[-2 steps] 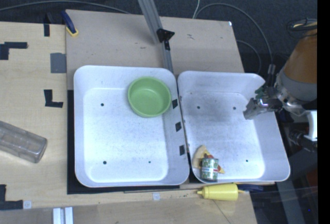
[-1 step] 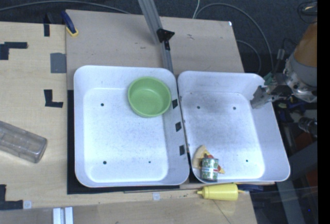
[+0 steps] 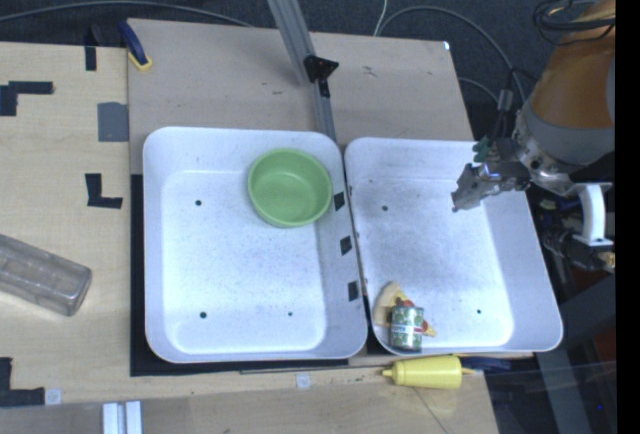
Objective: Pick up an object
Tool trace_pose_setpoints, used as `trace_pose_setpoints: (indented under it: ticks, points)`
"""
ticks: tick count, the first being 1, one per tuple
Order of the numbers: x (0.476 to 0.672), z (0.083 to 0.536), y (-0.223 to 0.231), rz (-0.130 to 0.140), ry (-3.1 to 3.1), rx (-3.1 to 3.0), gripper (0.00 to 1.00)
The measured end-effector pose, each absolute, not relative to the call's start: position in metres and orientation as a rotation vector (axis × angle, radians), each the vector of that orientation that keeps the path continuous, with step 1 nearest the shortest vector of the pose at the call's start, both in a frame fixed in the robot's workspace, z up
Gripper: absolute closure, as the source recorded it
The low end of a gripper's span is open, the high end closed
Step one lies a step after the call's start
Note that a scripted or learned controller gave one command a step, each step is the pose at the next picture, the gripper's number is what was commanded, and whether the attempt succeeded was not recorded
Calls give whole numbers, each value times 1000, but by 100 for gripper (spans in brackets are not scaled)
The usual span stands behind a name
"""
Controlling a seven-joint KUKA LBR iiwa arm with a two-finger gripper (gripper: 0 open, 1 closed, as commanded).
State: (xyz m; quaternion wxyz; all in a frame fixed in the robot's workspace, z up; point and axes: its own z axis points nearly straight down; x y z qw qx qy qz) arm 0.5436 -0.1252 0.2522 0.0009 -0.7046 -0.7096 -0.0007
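A green bowl [image 3: 289, 187] sits at the back of the left bin [image 3: 170, 252], near the divider. A small green can with a colourful wrapper [image 3: 405, 320] lies in the front left corner of the right bin [image 3: 520, 322]. My gripper [image 3: 468, 194] hangs over the back right part of the right bin, well away from the can and with nothing visible in it. The arm's orange band [image 3: 575, 82] rises behind it at the right edge.
A yellow bottle [image 3: 430, 373] lies on the bench just in front of the right bin. A clear plastic cylinder [image 3: 40, 274] lies at the far left. A grey pole [image 3: 290, 12] slants over the bench behind the bins.
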Motion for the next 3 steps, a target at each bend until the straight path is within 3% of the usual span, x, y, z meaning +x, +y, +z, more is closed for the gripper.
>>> trace_pose_setpoints:
  ticks: [2, 3]
  points:
    - [551, 256, -16, 0, -2228, -2212, 100]
    - [544, 255, 41, 1, -2228, -2211, 100]
